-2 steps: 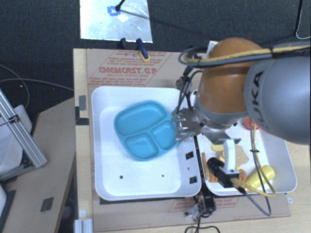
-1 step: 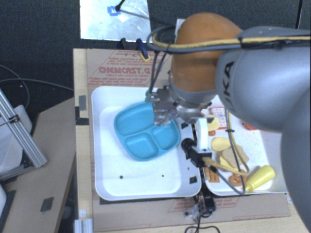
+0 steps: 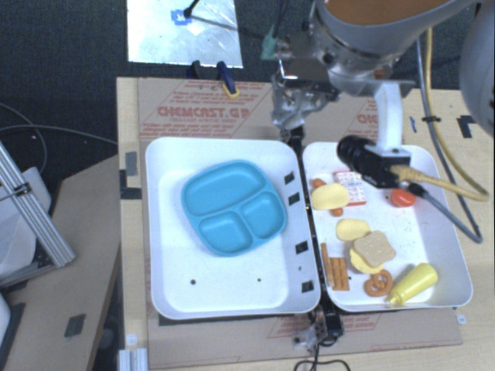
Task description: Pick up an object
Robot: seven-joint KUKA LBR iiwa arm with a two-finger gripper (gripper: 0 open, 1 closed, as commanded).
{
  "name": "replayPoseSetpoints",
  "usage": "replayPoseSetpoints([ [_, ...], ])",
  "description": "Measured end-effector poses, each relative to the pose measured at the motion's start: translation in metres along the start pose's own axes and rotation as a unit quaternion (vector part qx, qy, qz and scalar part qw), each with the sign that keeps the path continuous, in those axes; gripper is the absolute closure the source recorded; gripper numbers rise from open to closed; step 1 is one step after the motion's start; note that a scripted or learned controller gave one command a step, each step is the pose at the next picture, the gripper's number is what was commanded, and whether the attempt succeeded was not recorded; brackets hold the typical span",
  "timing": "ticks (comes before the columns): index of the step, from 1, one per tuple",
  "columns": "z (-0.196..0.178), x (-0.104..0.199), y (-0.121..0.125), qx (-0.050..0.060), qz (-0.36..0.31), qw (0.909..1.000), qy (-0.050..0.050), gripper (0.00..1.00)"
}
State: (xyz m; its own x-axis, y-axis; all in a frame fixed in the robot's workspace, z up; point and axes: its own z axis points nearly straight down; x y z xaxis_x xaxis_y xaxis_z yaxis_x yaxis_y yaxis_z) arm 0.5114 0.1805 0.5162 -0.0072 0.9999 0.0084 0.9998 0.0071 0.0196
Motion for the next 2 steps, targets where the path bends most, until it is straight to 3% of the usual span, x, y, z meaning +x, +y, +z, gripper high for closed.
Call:
replayPoseSetpoints([
  [1,0.073,0.046,-0.011,0.012,-0.001,0.9999,-0.004,1.00],
  [2,0.232,0.024,0.060,0.015,0.005,0.9998,-0.007,1.00],
])
